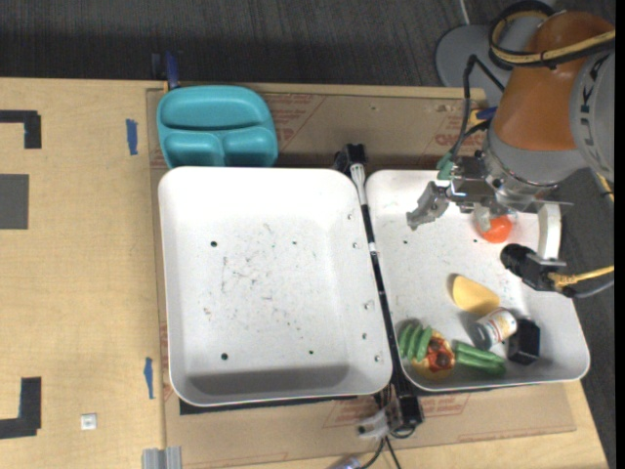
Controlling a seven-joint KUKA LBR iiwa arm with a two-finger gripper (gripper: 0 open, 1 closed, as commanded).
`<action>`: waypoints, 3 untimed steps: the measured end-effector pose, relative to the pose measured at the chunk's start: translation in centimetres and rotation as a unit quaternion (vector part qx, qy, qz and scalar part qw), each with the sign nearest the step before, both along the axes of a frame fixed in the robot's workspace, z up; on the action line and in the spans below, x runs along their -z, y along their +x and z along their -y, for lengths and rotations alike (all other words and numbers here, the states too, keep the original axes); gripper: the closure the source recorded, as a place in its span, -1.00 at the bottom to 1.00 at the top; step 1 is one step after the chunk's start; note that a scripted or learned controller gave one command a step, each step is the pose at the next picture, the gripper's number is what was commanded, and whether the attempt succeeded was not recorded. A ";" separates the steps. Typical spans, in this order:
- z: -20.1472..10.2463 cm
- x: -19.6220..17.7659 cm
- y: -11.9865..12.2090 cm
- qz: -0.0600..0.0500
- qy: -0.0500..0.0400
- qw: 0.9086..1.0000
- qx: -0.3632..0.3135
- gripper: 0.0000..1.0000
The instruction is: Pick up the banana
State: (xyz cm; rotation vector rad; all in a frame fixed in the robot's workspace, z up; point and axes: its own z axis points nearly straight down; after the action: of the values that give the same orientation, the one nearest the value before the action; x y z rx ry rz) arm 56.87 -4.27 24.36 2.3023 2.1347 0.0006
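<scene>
The arm (547,96) reaches in from the right and hangs over the far half of the right bin (410,198), grey casing, orange band bulging just above the wrist. Down below it sits the hand (427,208), a grey metal piece angled toward the left, hovering over bare white floor near the bin's back corner. Whether it is released or clenched, I cannot tell from here; the tips are too small and blurred against the white. Nothing shows between them.

The banana (473,293) lies well apart from the hand, in the near half of the same bin, a stubby yellow shape resting on the bin floor toward the right side. Nothing is touching it on top. Just beside it, nearer the front, there's a small bottle (496,328) lying on its side, and next to that a black block (525,341) against the right wall. Along the front wall, a cluster of green vegetables (467,357) with something red and orange (438,355) tucked among them.

Under the wrist, a small orange-red thing (496,228) sits on the bin floor, partly hidden by the arm's fittings.

The left bin (264,281) sits right against the right one, its white floor scuffed with faint marks. Behind it, on the counter (78,262), rests a teal tray (217,125) with compartments.
</scene>
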 end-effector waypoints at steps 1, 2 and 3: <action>-6.0 4.9 -5.1 -0.002 0.001 0.991 -0.130 -1.00; -16.0 9.0 -8.8 -0.002 0.001 0.980 -0.200 -1.00; -23.9 15.8 -8.9 -0.001 0.001 0.975 -0.224 -1.00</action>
State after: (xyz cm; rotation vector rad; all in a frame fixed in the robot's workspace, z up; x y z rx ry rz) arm 47.94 19.63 8.60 1.7666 2.5991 0.0023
